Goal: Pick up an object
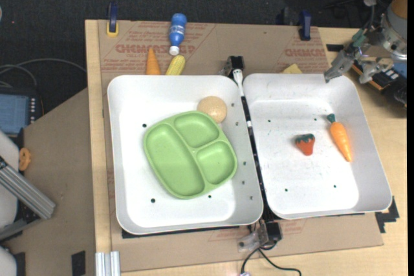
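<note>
The right bin (362, 197) holds an orange toy carrot (340, 139) near its right wall and a small red strawberry-like toy (305, 143) just left of it. In the left bin (126, 203) lies a green divided plate (189, 153) with a beige round toy (212, 108) touching its far edge. My gripper (347, 77) hovers over the right bin's far right corner, above and behind the carrot. Its two grey fingers (336, 66) are spread apart and open, with nothing between them.
Behind the left bin on the cardboard lie a blue-and-white bottle (176, 32), an orange cone-shaped toy (152, 63) and a yellow corn-like toy (176, 64). Blue clamps (305, 26) grip the board's far edge. A black connector (235, 64) sits between the bins.
</note>
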`<state>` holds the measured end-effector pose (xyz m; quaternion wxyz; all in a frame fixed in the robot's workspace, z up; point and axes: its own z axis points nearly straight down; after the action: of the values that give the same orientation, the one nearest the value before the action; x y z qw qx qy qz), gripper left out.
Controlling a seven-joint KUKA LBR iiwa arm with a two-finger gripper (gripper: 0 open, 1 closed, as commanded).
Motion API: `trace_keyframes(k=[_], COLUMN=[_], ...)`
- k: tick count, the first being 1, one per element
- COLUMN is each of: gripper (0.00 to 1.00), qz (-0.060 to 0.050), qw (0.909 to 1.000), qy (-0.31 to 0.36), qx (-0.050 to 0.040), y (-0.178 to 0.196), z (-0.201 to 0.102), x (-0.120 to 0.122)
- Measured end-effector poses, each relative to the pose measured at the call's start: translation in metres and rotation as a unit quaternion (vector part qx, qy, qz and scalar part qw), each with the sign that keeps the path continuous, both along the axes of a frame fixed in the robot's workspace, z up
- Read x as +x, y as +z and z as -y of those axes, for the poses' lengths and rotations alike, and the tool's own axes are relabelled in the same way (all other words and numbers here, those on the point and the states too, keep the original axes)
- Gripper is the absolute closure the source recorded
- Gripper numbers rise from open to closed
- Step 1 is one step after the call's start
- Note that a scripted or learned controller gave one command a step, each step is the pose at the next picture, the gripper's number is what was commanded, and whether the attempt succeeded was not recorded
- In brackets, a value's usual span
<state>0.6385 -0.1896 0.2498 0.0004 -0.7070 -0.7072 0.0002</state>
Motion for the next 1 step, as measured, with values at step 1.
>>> trace_keyframes(k=[1], gripper=[0.0], qz=[-0.004], qw=[1.0], qy=[-0.001], qx=[0.001], y=[-0.0806], z=[0.0184], x=[-0.0213])
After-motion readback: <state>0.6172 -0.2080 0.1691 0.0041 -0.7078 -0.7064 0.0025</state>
